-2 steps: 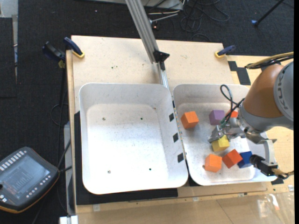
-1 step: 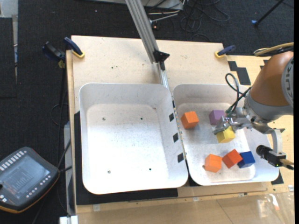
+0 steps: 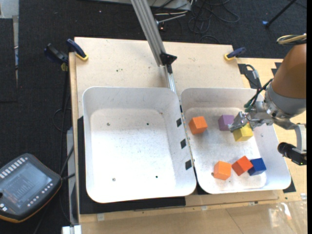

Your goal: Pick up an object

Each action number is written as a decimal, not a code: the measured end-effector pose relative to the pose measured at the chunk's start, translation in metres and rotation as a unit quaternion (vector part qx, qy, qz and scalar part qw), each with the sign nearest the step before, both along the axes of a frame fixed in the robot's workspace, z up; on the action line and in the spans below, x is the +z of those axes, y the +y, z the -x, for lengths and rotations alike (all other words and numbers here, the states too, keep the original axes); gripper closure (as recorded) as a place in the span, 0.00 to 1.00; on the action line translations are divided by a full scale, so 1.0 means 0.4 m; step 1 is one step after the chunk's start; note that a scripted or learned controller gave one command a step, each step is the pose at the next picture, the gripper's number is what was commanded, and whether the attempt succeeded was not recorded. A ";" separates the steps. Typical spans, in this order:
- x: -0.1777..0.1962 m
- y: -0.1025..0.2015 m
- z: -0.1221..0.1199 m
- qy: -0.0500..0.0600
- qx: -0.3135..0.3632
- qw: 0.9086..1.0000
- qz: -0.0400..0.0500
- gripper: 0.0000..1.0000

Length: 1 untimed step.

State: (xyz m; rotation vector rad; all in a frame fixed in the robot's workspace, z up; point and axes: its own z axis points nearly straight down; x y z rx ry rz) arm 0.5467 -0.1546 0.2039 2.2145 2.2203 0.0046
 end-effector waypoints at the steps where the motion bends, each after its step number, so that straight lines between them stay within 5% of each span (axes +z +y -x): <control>1: 0.030 0.110 -0.046 0.002 0.002 1.000 -0.001 1.00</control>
